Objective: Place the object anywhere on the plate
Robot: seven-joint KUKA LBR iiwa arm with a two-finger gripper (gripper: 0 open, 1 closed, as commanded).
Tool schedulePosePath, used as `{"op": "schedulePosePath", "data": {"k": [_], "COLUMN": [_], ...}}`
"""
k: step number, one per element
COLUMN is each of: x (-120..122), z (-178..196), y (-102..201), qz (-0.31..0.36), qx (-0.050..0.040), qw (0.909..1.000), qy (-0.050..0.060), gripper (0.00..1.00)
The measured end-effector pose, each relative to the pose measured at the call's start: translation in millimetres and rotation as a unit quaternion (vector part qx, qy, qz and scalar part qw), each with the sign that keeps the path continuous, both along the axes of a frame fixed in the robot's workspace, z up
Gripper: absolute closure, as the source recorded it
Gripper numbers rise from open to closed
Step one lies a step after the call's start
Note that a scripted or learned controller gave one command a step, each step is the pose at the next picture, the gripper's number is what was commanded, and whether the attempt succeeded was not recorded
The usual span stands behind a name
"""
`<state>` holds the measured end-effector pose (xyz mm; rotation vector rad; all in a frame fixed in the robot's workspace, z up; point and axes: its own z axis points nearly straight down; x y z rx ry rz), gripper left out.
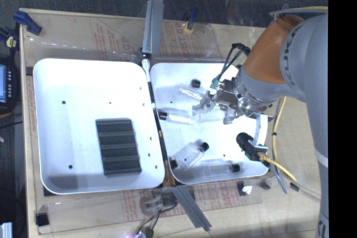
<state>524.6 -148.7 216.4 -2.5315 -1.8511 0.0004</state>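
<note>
While the right bin [245,72] is reached into by the claw [212,102], whose state can't be told, the dark ribbed plate [117,145] is seen well apart from it, in the other bin [83,75]. A clear vial [188,91] w/ black cap lies near the claw. Probably light, stiff, slick, apt to roll; best gripped mid-body, across the barrel.

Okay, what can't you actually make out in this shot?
- Claw, camera view: the wrist body and clutter cover its fingers, so whether it grips anything is unclear.
- Clear bottles in the right bin: transparent on white, outlines faint, exact count uncertain.
- Dark ridged plate in the left bin: its depth is unreadable from above.
</note>
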Motion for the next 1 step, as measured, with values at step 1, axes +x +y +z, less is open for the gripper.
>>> {"op": "schedulePosePath", "data": {"k": [1], "x": [70.9], "z": [-75.0], "y": [59.9], "qz": [-0.207], "qx": [-0.0017], "qw": [0.9783], "qy": [0.002], "gripper": [1.0]}}
